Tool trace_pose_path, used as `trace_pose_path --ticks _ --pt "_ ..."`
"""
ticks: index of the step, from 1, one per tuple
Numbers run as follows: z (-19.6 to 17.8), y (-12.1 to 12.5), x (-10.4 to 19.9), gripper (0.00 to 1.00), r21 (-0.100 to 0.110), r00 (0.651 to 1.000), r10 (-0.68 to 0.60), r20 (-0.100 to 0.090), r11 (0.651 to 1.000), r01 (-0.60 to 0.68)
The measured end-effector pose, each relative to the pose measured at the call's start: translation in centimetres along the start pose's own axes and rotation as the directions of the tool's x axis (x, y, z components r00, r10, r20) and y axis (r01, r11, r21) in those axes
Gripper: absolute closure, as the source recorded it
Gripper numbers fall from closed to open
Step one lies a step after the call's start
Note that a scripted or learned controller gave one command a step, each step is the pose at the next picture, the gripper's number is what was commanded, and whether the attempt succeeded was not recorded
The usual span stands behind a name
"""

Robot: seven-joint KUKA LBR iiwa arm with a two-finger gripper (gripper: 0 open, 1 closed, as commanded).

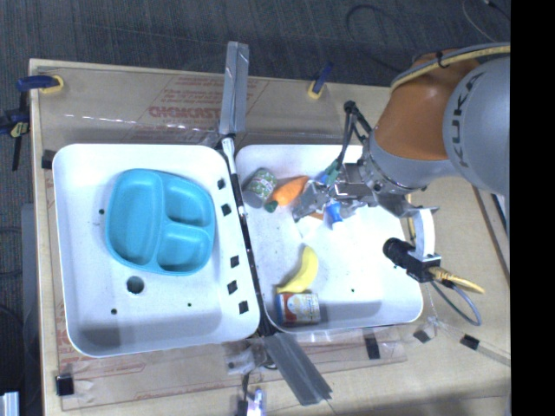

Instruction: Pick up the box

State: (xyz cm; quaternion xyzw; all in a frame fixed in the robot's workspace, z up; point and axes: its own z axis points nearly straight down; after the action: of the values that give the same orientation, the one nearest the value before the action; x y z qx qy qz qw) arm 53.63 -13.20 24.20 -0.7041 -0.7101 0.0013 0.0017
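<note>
Arm [434, 120] low over right bin [381, 306]

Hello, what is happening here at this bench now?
The grey arm reaches from the right into the right bin, its tool low near a carrot and a small can. A banana and another can lie nearer the front. The left bin holds a blue tray.

Tray [160, 221] in left bin [78, 319], banana [301, 269], can [299, 307] in right bin [395, 297]
</note>
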Motion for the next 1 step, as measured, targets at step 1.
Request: trace_pose_path --ticks 1 --pt "5.17 0.26 11.17 0.00 0.000 1.000 0.009 0.001 1.000 -0.009"
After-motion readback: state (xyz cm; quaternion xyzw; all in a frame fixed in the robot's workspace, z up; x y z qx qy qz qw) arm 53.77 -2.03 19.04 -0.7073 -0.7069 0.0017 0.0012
